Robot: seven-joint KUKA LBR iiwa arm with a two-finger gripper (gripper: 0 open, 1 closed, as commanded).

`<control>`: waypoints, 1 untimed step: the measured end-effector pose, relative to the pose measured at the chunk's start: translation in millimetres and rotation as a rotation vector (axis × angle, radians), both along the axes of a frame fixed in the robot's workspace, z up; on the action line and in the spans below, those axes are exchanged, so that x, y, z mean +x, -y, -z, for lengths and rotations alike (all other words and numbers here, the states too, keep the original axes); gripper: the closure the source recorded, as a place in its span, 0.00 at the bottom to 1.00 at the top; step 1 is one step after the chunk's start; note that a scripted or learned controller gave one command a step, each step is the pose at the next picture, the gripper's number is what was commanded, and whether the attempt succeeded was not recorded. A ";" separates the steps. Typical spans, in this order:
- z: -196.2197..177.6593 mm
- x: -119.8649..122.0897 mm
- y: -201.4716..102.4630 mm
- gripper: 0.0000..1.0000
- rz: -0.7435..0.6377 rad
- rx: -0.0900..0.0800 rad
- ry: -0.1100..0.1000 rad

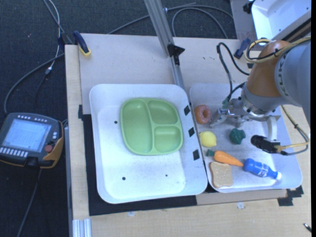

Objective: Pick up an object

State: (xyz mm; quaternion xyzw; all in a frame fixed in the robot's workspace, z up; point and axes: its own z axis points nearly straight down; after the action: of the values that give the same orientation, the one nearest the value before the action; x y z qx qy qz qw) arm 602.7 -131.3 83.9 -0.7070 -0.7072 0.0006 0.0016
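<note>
The right bin (291, 174) holds several toy foods. A brown donut (202, 114) lies at its upper left, with a yellow lemon (209, 139) below it. A green broccoli piece (237, 136) sits in the middle. Toward the front are an orange carrot (228, 158), a slice of bread (221, 175) and a blue bottle (259, 168). My gripper (228, 114) hangs over the bin's upper part, just right of the donut and above the broccoli. Nothing is seen held in it.
The left bin (111, 181) carries a green divided plate (151, 125). A slanted metal post (163, 23) stands behind the bins. Black cables (224, 63) loop near the wrist. A teach pendant (29, 139) lies on the floor at the left.
</note>
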 end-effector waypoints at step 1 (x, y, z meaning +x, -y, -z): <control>-14.5 1.8 0.5 1.00 0.000 -0.002 0.006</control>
State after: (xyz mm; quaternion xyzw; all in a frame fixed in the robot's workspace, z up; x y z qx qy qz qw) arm 604.4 -131.9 98.4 -0.7072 -0.7070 -0.0009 -0.0013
